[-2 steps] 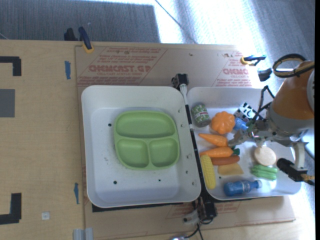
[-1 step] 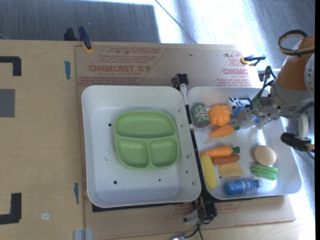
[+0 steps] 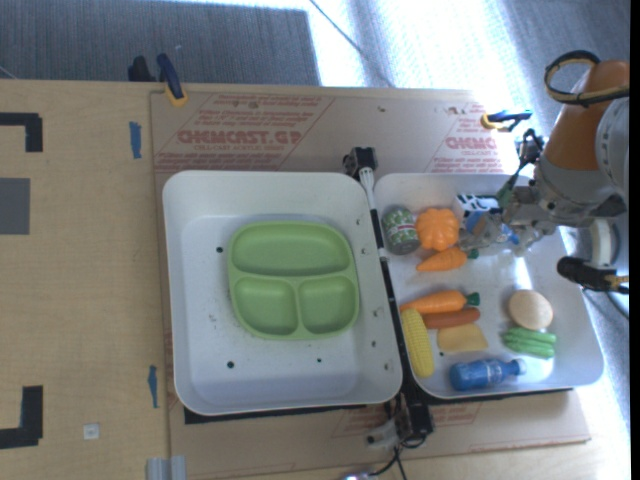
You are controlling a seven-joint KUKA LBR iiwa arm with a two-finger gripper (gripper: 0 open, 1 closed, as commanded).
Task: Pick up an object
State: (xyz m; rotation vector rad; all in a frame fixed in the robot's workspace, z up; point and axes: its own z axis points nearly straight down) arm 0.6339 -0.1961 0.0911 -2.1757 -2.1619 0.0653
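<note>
The right bin (image 3: 585,363) holds several toy foods. An orange pumpkin-like piece (image 3: 438,227) and a small carrot (image 3: 443,260) lie at its back left, beside a round green-grey piece (image 3: 401,228). Lower down are a larger carrot (image 3: 440,301), a red sausage (image 3: 452,319), a corn cob (image 3: 417,340), a yellow block (image 3: 462,339), a blue bottle (image 3: 483,372), a tan bun (image 3: 530,309) and green pods (image 3: 530,342). My gripper (image 3: 493,226) hangs low over the bin's back, just right of the pumpkin piece and small carrot. I see nothing held in it.
The left bin (image 3: 190,268) carries a green three-part plate (image 3: 294,278). A small white and blue object (image 3: 477,205) sits behind the gripper. The arm (image 3: 585,158) covers the right bin's back right corner. Clamps (image 3: 360,160) stand at the bins' back seam.
</note>
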